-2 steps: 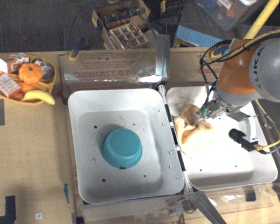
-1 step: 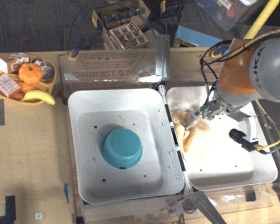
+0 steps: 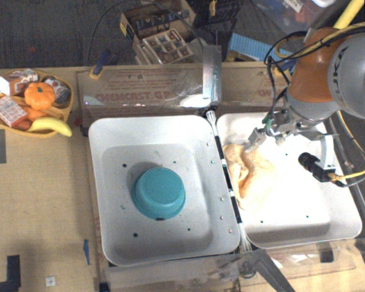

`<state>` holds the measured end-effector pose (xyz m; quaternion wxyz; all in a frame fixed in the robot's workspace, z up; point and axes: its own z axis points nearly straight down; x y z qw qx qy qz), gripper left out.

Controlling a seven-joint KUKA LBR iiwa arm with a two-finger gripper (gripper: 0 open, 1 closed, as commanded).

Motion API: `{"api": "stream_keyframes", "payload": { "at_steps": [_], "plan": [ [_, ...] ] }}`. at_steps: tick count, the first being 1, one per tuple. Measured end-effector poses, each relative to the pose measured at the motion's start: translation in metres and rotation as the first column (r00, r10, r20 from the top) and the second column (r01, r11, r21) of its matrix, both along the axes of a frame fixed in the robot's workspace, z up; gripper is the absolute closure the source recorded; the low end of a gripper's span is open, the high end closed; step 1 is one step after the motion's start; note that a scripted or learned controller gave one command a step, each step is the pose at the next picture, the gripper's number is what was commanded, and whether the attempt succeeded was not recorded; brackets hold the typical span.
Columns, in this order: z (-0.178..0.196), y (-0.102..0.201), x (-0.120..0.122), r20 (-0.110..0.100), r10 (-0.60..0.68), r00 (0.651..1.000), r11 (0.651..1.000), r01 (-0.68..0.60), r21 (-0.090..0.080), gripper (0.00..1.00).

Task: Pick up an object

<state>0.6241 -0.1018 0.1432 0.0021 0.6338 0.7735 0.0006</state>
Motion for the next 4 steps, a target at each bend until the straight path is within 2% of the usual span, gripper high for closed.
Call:
{"api": "stream_keyframes", "payload": {
  "at_steps": [1,2,3,4],
  "plan": [
    [-0.052,-0.005,-0.025,0.008,0.145,0.989,0.99,-0.145,0.001,0.0],
    [-0.041,-0.008,-0.024,0.014,0.138,0.99,0.99,-0.138,0.0,1.0],
    [-0.041,-0.008,-0.024,0.014,0.138,0.99,0.99,-0.138,0.0,0.0],
    [-0.054,-0.018,-0.033,0.003,0.008,1.0,1.0,-0.008,0.003,0.0]
  ]
}}
